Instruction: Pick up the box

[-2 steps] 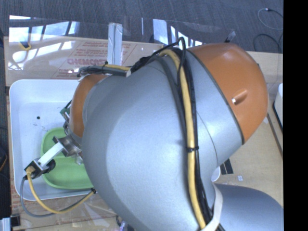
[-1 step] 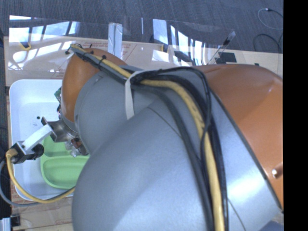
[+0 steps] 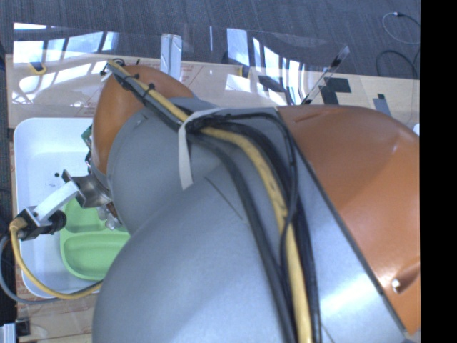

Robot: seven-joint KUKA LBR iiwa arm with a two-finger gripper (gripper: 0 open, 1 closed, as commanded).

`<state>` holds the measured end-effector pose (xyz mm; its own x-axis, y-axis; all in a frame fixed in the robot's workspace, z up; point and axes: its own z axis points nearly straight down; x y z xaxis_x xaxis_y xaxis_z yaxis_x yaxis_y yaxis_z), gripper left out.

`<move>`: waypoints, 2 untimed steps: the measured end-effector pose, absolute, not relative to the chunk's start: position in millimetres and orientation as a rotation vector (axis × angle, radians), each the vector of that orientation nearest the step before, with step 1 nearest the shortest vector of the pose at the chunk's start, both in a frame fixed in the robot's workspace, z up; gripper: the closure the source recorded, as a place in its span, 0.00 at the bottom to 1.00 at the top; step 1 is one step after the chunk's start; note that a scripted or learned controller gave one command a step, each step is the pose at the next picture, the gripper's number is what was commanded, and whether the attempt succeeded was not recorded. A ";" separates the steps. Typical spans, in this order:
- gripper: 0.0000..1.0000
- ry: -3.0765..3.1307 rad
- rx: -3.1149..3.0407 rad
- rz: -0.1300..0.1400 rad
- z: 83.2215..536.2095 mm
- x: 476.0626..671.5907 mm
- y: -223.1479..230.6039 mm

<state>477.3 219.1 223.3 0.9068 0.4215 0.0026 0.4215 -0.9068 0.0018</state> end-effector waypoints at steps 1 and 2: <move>1.00 0.542 3.093 -0.009 175.2 494.3 217.6; 1.00 0.699 3.071 0.012 105.3 480.5 124.7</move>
